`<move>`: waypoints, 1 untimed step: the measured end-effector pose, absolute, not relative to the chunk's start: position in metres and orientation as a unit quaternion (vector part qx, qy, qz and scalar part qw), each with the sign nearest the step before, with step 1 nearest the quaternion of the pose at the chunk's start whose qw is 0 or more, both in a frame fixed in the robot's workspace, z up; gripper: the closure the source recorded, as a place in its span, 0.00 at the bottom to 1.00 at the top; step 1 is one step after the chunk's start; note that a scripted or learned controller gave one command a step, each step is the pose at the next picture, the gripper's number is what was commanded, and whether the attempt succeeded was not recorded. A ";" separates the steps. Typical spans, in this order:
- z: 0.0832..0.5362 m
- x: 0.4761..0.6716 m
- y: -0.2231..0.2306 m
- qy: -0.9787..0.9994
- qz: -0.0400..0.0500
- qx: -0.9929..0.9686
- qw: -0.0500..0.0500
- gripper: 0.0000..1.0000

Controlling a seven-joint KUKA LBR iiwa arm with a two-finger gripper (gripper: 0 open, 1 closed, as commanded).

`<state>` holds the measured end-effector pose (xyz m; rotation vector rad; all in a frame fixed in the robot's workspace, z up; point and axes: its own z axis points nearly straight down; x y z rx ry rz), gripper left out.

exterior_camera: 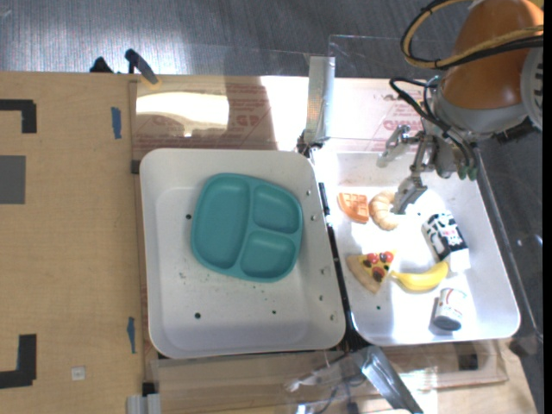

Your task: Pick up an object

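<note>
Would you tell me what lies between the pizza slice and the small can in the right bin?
In the camera view, the banana lies between the pizza slice and the small can.

Red print on the cardboard sheet (250, 115) is too blurred to read.

Two shallow white plastic bins: left bin (164, 231), right bin (496, 313). One teal three-compartment plastic plate (246, 227), inside the left bin. Six small items, all right of the plate, in the right bin: one orange waffle-like toy piece (353, 206); one tan croissant-shaped toy (384, 211); one black-and-white carton-like item (443, 234); one toy pizza slice with red toppings (372, 270); one yellow toy banana (420, 277); one small grey can (448, 309).
</note>
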<state>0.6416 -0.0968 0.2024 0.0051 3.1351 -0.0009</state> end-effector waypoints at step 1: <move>0.171 0.649 -0.145 1.000 0.000 -0.002 0.002 0.00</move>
